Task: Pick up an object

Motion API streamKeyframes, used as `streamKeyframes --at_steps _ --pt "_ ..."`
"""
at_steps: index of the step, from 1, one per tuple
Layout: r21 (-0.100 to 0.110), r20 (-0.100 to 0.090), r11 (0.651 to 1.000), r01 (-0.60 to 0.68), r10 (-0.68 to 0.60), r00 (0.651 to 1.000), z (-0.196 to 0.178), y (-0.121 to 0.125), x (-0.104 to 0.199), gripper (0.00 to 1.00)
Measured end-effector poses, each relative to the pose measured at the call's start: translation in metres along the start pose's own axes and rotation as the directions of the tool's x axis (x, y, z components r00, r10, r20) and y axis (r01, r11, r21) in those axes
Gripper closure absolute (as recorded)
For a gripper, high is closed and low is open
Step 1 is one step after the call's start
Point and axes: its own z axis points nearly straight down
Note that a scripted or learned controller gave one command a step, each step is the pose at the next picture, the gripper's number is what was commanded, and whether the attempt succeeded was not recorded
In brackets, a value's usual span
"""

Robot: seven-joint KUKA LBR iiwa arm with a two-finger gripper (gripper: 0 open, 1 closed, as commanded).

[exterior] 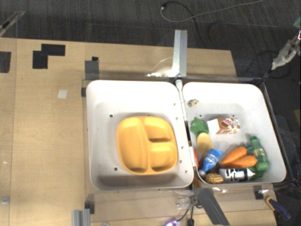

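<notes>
The gripper [286,54] hangs beyond the right bin [256,91]; whether it is wide or narrow cannot be told. The carrots [239,157] and blue bottle [210,159] lie touching, so a grab could slip off or snag a neighbour.

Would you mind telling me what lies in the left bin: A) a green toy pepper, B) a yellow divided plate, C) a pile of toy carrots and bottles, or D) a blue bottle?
B: the yellow divided plate lies alone in the left bin, while the carrots and other toys sit in the right bin.
</notes>
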Motion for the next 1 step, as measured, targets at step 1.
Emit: streamKeyframes --at_steps 1 --pt "0.0 0.001 0.888 -0.46 0.46 0.888 -0.0293 0.0598 0.0292 0.0"
